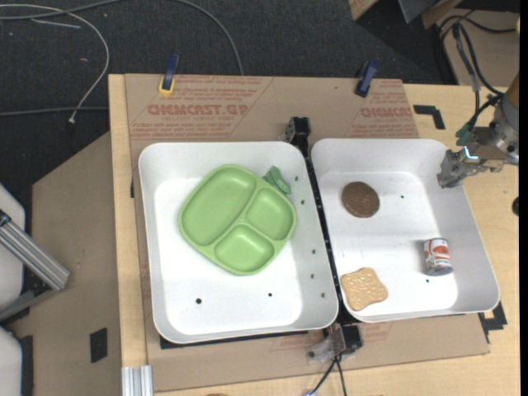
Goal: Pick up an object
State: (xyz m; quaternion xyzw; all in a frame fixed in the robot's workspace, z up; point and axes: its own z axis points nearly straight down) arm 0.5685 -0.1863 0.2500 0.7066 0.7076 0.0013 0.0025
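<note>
White and shallow, the right bin [474, 246] holds a brown cookie [360, 199], a small can [437, 256] and a cracker [364, 289], all well apart from the gripper [456, 170], which hovers at the bin's upper right edge, its state unclear.

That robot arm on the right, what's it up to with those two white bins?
The gripper sits at the far right edge of the right bin, holding nothing visible. In that bin lie a brown round disc, a small can and a tan toast-shaped piece, all untouched. The left bin holds a green divided plate. Nothing has been picked up yet.
</note>
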